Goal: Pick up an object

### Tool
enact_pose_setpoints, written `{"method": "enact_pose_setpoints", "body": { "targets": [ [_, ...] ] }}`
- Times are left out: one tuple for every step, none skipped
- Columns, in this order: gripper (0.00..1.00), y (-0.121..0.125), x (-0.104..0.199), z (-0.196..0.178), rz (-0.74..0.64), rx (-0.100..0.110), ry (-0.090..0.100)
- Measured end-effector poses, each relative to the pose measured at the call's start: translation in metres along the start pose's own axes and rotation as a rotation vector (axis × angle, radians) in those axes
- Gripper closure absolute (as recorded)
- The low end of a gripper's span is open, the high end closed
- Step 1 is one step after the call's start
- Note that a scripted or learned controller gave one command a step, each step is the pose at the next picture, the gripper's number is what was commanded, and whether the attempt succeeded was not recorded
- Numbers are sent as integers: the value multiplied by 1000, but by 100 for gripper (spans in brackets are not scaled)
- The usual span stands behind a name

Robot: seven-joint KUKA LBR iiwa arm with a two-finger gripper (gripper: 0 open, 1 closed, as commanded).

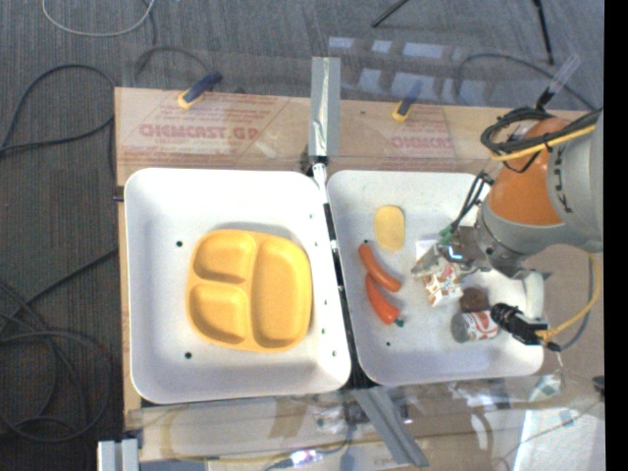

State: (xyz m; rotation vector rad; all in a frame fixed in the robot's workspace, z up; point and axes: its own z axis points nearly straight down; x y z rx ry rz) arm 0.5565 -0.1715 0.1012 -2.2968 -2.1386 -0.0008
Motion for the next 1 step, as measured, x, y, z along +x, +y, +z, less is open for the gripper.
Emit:
{"method": "enact_pose_setpoints", "body": {
  "targets": [
    [100,-1,29,-97,142,1,-5]
  ]
}}
